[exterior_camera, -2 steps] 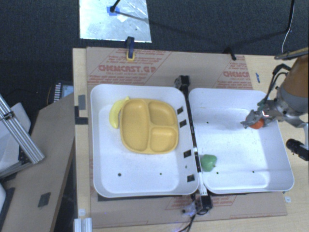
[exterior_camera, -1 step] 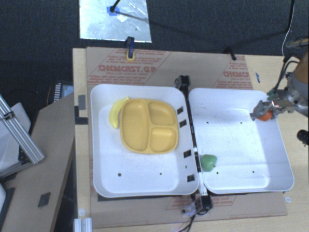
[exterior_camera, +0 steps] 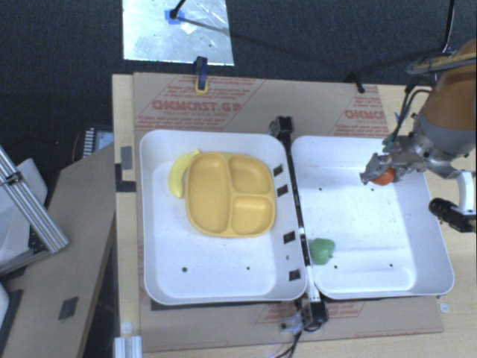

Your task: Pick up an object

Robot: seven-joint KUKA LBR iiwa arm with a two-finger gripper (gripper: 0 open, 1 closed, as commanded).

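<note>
Low over the right bin's [exterior_camera: 428, 274] far right corner, the claw [exterior_camera: 378, 171] sits against a small orange object [exterior_camera: 383, 177], seemingly to grab it, though I cannot tell its state

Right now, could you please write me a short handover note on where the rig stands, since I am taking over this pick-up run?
Hand: low over the far right part of the right bin, at a small orange object. Whether it actually grips the object cannot be judged from the camera view.
Other things: a green object lies at the right bin's near left side; a yellow divided plate sits in the left bin, with a banana along its left edge.
Done: approach to the orange object.
Left: confirm a grasp and lift.
</note>
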